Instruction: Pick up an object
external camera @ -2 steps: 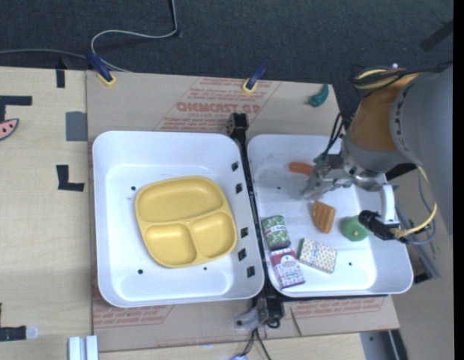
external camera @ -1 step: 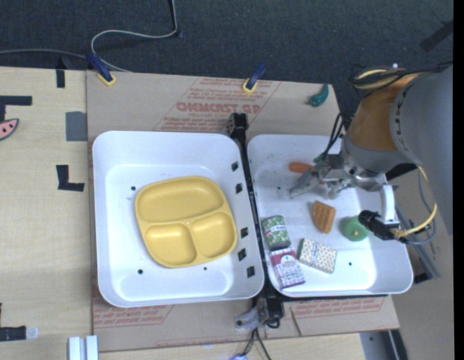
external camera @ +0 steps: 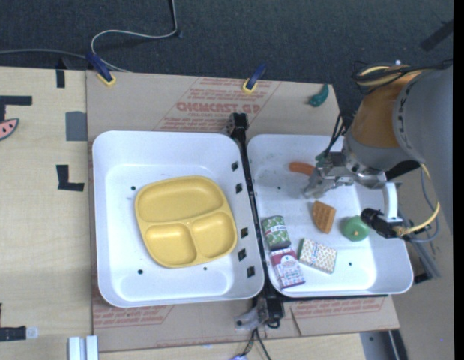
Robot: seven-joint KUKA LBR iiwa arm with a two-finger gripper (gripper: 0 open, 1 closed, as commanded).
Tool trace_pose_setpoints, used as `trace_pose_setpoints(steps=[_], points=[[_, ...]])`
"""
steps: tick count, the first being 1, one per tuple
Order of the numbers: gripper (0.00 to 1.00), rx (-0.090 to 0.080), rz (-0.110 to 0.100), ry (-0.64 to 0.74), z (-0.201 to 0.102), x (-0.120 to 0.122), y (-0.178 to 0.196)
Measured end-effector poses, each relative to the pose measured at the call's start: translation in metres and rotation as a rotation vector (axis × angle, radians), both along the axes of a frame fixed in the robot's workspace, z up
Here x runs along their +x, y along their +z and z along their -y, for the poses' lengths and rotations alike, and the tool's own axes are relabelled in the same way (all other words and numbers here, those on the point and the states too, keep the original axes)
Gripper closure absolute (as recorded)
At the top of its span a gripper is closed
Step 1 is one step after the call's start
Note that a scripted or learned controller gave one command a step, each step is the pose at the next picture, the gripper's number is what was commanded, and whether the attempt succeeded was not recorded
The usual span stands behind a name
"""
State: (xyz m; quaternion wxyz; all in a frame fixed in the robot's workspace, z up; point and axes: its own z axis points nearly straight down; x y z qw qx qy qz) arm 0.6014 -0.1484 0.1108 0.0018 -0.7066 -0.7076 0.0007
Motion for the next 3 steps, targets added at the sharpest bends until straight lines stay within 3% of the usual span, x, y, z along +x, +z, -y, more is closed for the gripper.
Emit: trace_pose_setpoints(steps=[1, 2, 3], points=[[0.00, 0.000, 0.000, 0.000, 0.000, 0.000, 0.000], [0.00, -0.002, 0.006, 0.001, -0.034, 0.041, -0.025], [1.00, -0.002, 0.007, 0.003, -0.034, 0.041, -0.015]])
